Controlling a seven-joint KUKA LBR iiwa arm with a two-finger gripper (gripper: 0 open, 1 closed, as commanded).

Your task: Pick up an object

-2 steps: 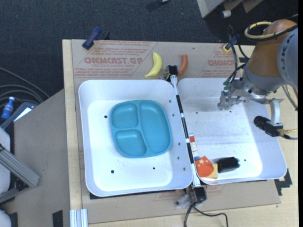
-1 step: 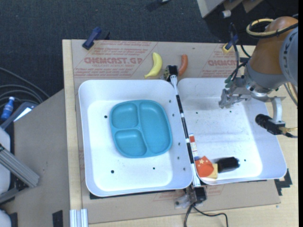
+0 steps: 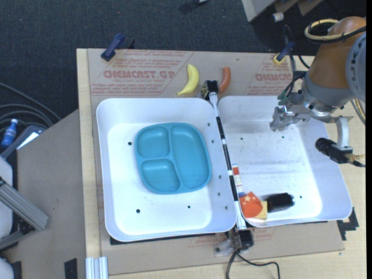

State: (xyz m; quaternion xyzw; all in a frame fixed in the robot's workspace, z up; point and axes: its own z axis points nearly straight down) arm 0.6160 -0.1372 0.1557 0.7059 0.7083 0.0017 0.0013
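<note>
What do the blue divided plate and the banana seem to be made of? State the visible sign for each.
Blue divided plate: probably moulded plastic, going by its uniform colour, rounded compartments and soft sheen. Banana: likely a plastic toy, evenly bright yellow and smooth, though too small to be sure.

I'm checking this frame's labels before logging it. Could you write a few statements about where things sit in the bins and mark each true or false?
1. The blue divided plate lies in the left bin. True.
2. The yellow banana lies inside the right bin. False: it rests on the bench board behind the bins.
3. The gripper is over the right bin's far part. True.
4. The black object is between the gripper's fingers. False: it lies at the right bin's near edge, apart from the gripper.
5. The red and yellow item sits beside the black object. True.
</note>
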